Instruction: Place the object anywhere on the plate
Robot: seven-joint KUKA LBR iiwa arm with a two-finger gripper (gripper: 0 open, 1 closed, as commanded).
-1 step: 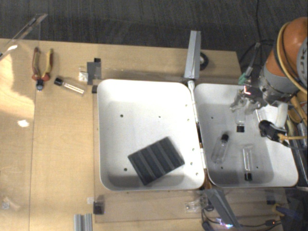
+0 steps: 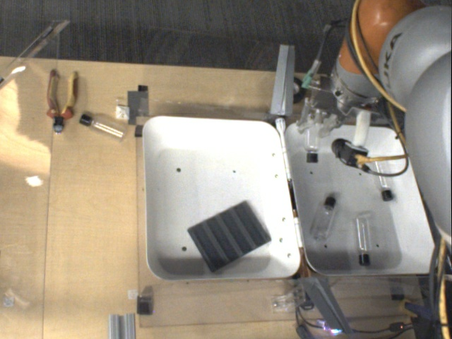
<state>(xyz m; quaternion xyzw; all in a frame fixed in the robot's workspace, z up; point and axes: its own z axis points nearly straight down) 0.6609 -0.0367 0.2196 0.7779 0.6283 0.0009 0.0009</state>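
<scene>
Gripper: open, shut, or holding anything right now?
Gripper: cannot be told; it sits over the right bin near a vial.

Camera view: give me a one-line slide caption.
Grey KUKA arm's gripper over the right white bin of clear vials; dark ribbed rectangular plate in the left white bin.

Dark ribbed plate (image 2: 229,236) lies tilted in left bin's (image 2: 162,189) near part.
</scene>
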